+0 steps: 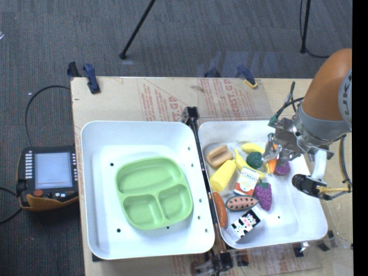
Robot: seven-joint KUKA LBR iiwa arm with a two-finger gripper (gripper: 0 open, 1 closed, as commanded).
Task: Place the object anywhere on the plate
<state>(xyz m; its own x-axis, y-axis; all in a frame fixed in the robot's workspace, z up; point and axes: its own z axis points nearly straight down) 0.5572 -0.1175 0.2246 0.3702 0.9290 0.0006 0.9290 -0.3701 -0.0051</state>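
One green plate [153, 192], two white bins [95, 154], one claw [275, 153]

i see my arm [329, 99] reaching in from the right side of the view, its orange band sitting high near the frame's edge and the grey wrist section just below it. the wrist tilts down and toward the left, carrying the gripper [276, 154] low over the right-hand part of the surface. cables loop off the wrist on its upper side. a black fitting sticks out below the wrist, toward the near edge. i can't make out how the jaws stand.
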